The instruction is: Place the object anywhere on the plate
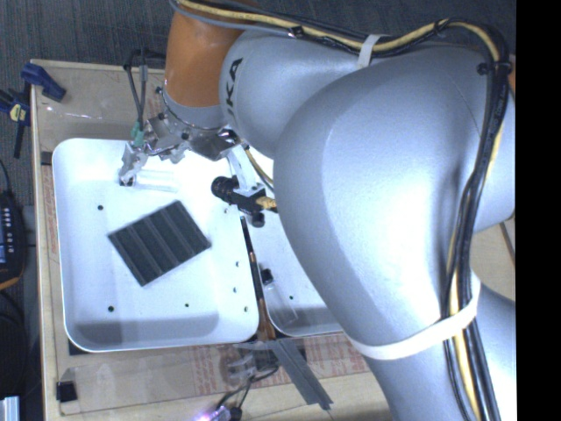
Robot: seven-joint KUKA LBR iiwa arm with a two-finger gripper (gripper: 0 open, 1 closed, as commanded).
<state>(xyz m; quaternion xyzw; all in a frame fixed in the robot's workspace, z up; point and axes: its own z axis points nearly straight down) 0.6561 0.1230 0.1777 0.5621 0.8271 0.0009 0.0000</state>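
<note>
the left bin point(66, 261) is seen first. the gripper point(130, 169) is hung low over its far corner; it cannot be told if it is spread, pressed together, or pinching something. the dark ribbed slab point(159, 241), likely the plate, is laid flat mid-bin, well apart from the gripper. its long side and ribs are pointed from lower left to upper right. to do this step well, the gripper should be brought straight over the slab's middle and lowered slowly. the right bin point(294, 314) is mostly hidden by the arm.
</note>
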